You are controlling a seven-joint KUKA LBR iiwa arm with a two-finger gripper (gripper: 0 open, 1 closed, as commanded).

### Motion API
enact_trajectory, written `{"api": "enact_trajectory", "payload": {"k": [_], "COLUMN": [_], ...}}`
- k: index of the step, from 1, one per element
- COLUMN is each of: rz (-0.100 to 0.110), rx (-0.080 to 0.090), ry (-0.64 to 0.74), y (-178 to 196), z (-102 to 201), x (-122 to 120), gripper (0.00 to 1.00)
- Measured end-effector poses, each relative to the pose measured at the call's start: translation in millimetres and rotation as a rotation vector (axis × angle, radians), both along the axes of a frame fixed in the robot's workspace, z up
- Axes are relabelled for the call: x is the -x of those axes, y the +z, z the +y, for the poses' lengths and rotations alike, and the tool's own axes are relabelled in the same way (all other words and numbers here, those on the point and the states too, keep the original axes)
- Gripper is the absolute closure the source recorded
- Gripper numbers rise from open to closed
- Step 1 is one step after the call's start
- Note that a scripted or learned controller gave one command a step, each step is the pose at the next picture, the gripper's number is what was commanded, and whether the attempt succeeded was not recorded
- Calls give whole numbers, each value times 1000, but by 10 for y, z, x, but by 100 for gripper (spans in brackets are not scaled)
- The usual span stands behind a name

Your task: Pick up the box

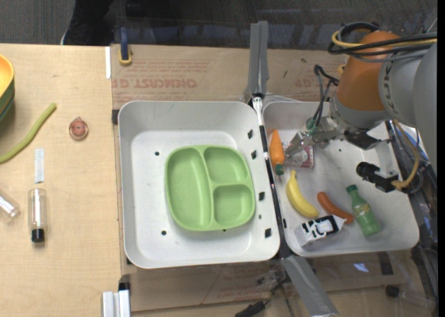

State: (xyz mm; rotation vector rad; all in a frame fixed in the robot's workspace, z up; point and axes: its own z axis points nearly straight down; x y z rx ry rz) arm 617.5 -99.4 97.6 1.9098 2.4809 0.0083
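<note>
I am reaching in over the right bin [407, 236] with my jaws [304, 147] lowered near its upper left part, just beside the carrot [277, 147] that is lying along the wall shared with the left bin [139, 169]. Something small and pinkish is sitting at my fingertips, but I cannot tell whether I am gripping it or hovering over it, nor how far apart my jaws are standing. The box [321, 228], white with black markings, is lying well below my jaws, close to the right bin's near wall, with the banana [300, 196] between it and me. The sausage [334, 206] is lying just above the box, and the green bottle [363, 211] is lying to its right. I judge the box is still untouched, so the pick is not begun. Because it is lying so near the wall and the sausage, I expect little room for my fingers. The green divided plate [210, 187] is sitting in the left bin.
</note>
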Motion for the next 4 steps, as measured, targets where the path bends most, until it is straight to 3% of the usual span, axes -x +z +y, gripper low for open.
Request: {"api": "enact_trajectory", "payload": {"k": [1,2,3,4], "rz": [3,-4,-3,-3], "rx": [-7,-2,-2,-3], "ry": [-462,-462,-462,-406], "y": [-5,106,105,4], "z": [-19,-41,-40,37], "x": [16,5,5,119], "gripper": [0,100,0,0]}}
